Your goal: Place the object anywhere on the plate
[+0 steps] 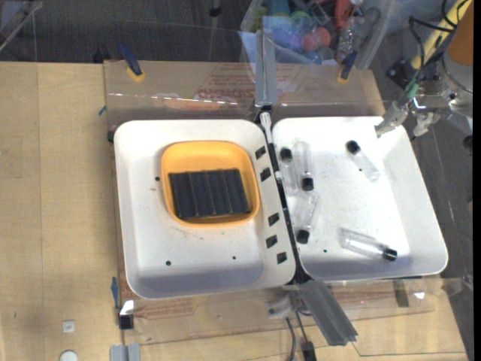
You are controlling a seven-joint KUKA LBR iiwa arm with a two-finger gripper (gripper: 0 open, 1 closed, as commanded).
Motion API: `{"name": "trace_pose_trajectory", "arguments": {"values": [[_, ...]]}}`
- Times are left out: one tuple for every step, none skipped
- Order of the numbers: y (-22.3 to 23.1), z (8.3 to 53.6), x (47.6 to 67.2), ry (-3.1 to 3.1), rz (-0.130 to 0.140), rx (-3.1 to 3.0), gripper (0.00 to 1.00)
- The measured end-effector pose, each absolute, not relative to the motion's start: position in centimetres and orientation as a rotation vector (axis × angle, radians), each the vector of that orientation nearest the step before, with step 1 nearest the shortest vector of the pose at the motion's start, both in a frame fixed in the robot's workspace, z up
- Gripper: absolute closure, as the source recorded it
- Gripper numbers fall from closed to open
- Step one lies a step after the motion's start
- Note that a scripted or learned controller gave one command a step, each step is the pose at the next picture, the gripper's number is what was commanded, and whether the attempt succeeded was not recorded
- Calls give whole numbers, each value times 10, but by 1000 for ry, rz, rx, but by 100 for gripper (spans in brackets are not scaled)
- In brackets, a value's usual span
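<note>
Several clear vials with black caps lie in the right bin [421,239]: one near the far side [362,159], one at the near edge [366,245], and a cluster against the divider [302,183]. Your target, the orange plate [174,156], sits in the left bin [135,201] and carries a dark ribbed block [209,193]. The end effector [398,119] hovers at the far right corner of the right bin, gripping nothing, and you cannot tell from this angle how it is set. For a clean pick, I would choose the near-edge vial or the far one, since each lies apart from the others. Come down across the tube's width, not along it, because the smooth round body will likely roll or slip. Avoid the cluster by the divider, where neighbours crowd the approach.
</note>
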State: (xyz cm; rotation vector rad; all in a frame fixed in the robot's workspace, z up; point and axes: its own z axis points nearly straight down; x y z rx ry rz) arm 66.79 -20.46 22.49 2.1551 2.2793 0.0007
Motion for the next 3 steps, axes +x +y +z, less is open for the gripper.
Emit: {"name": "trace_pose_trajectory", "arguments": {"values": [[-222,229,668,2348,1,2080,0],[-221,234,668,2460,2,1944,0],[-221,234,668,2603,1,1752,0]]}}
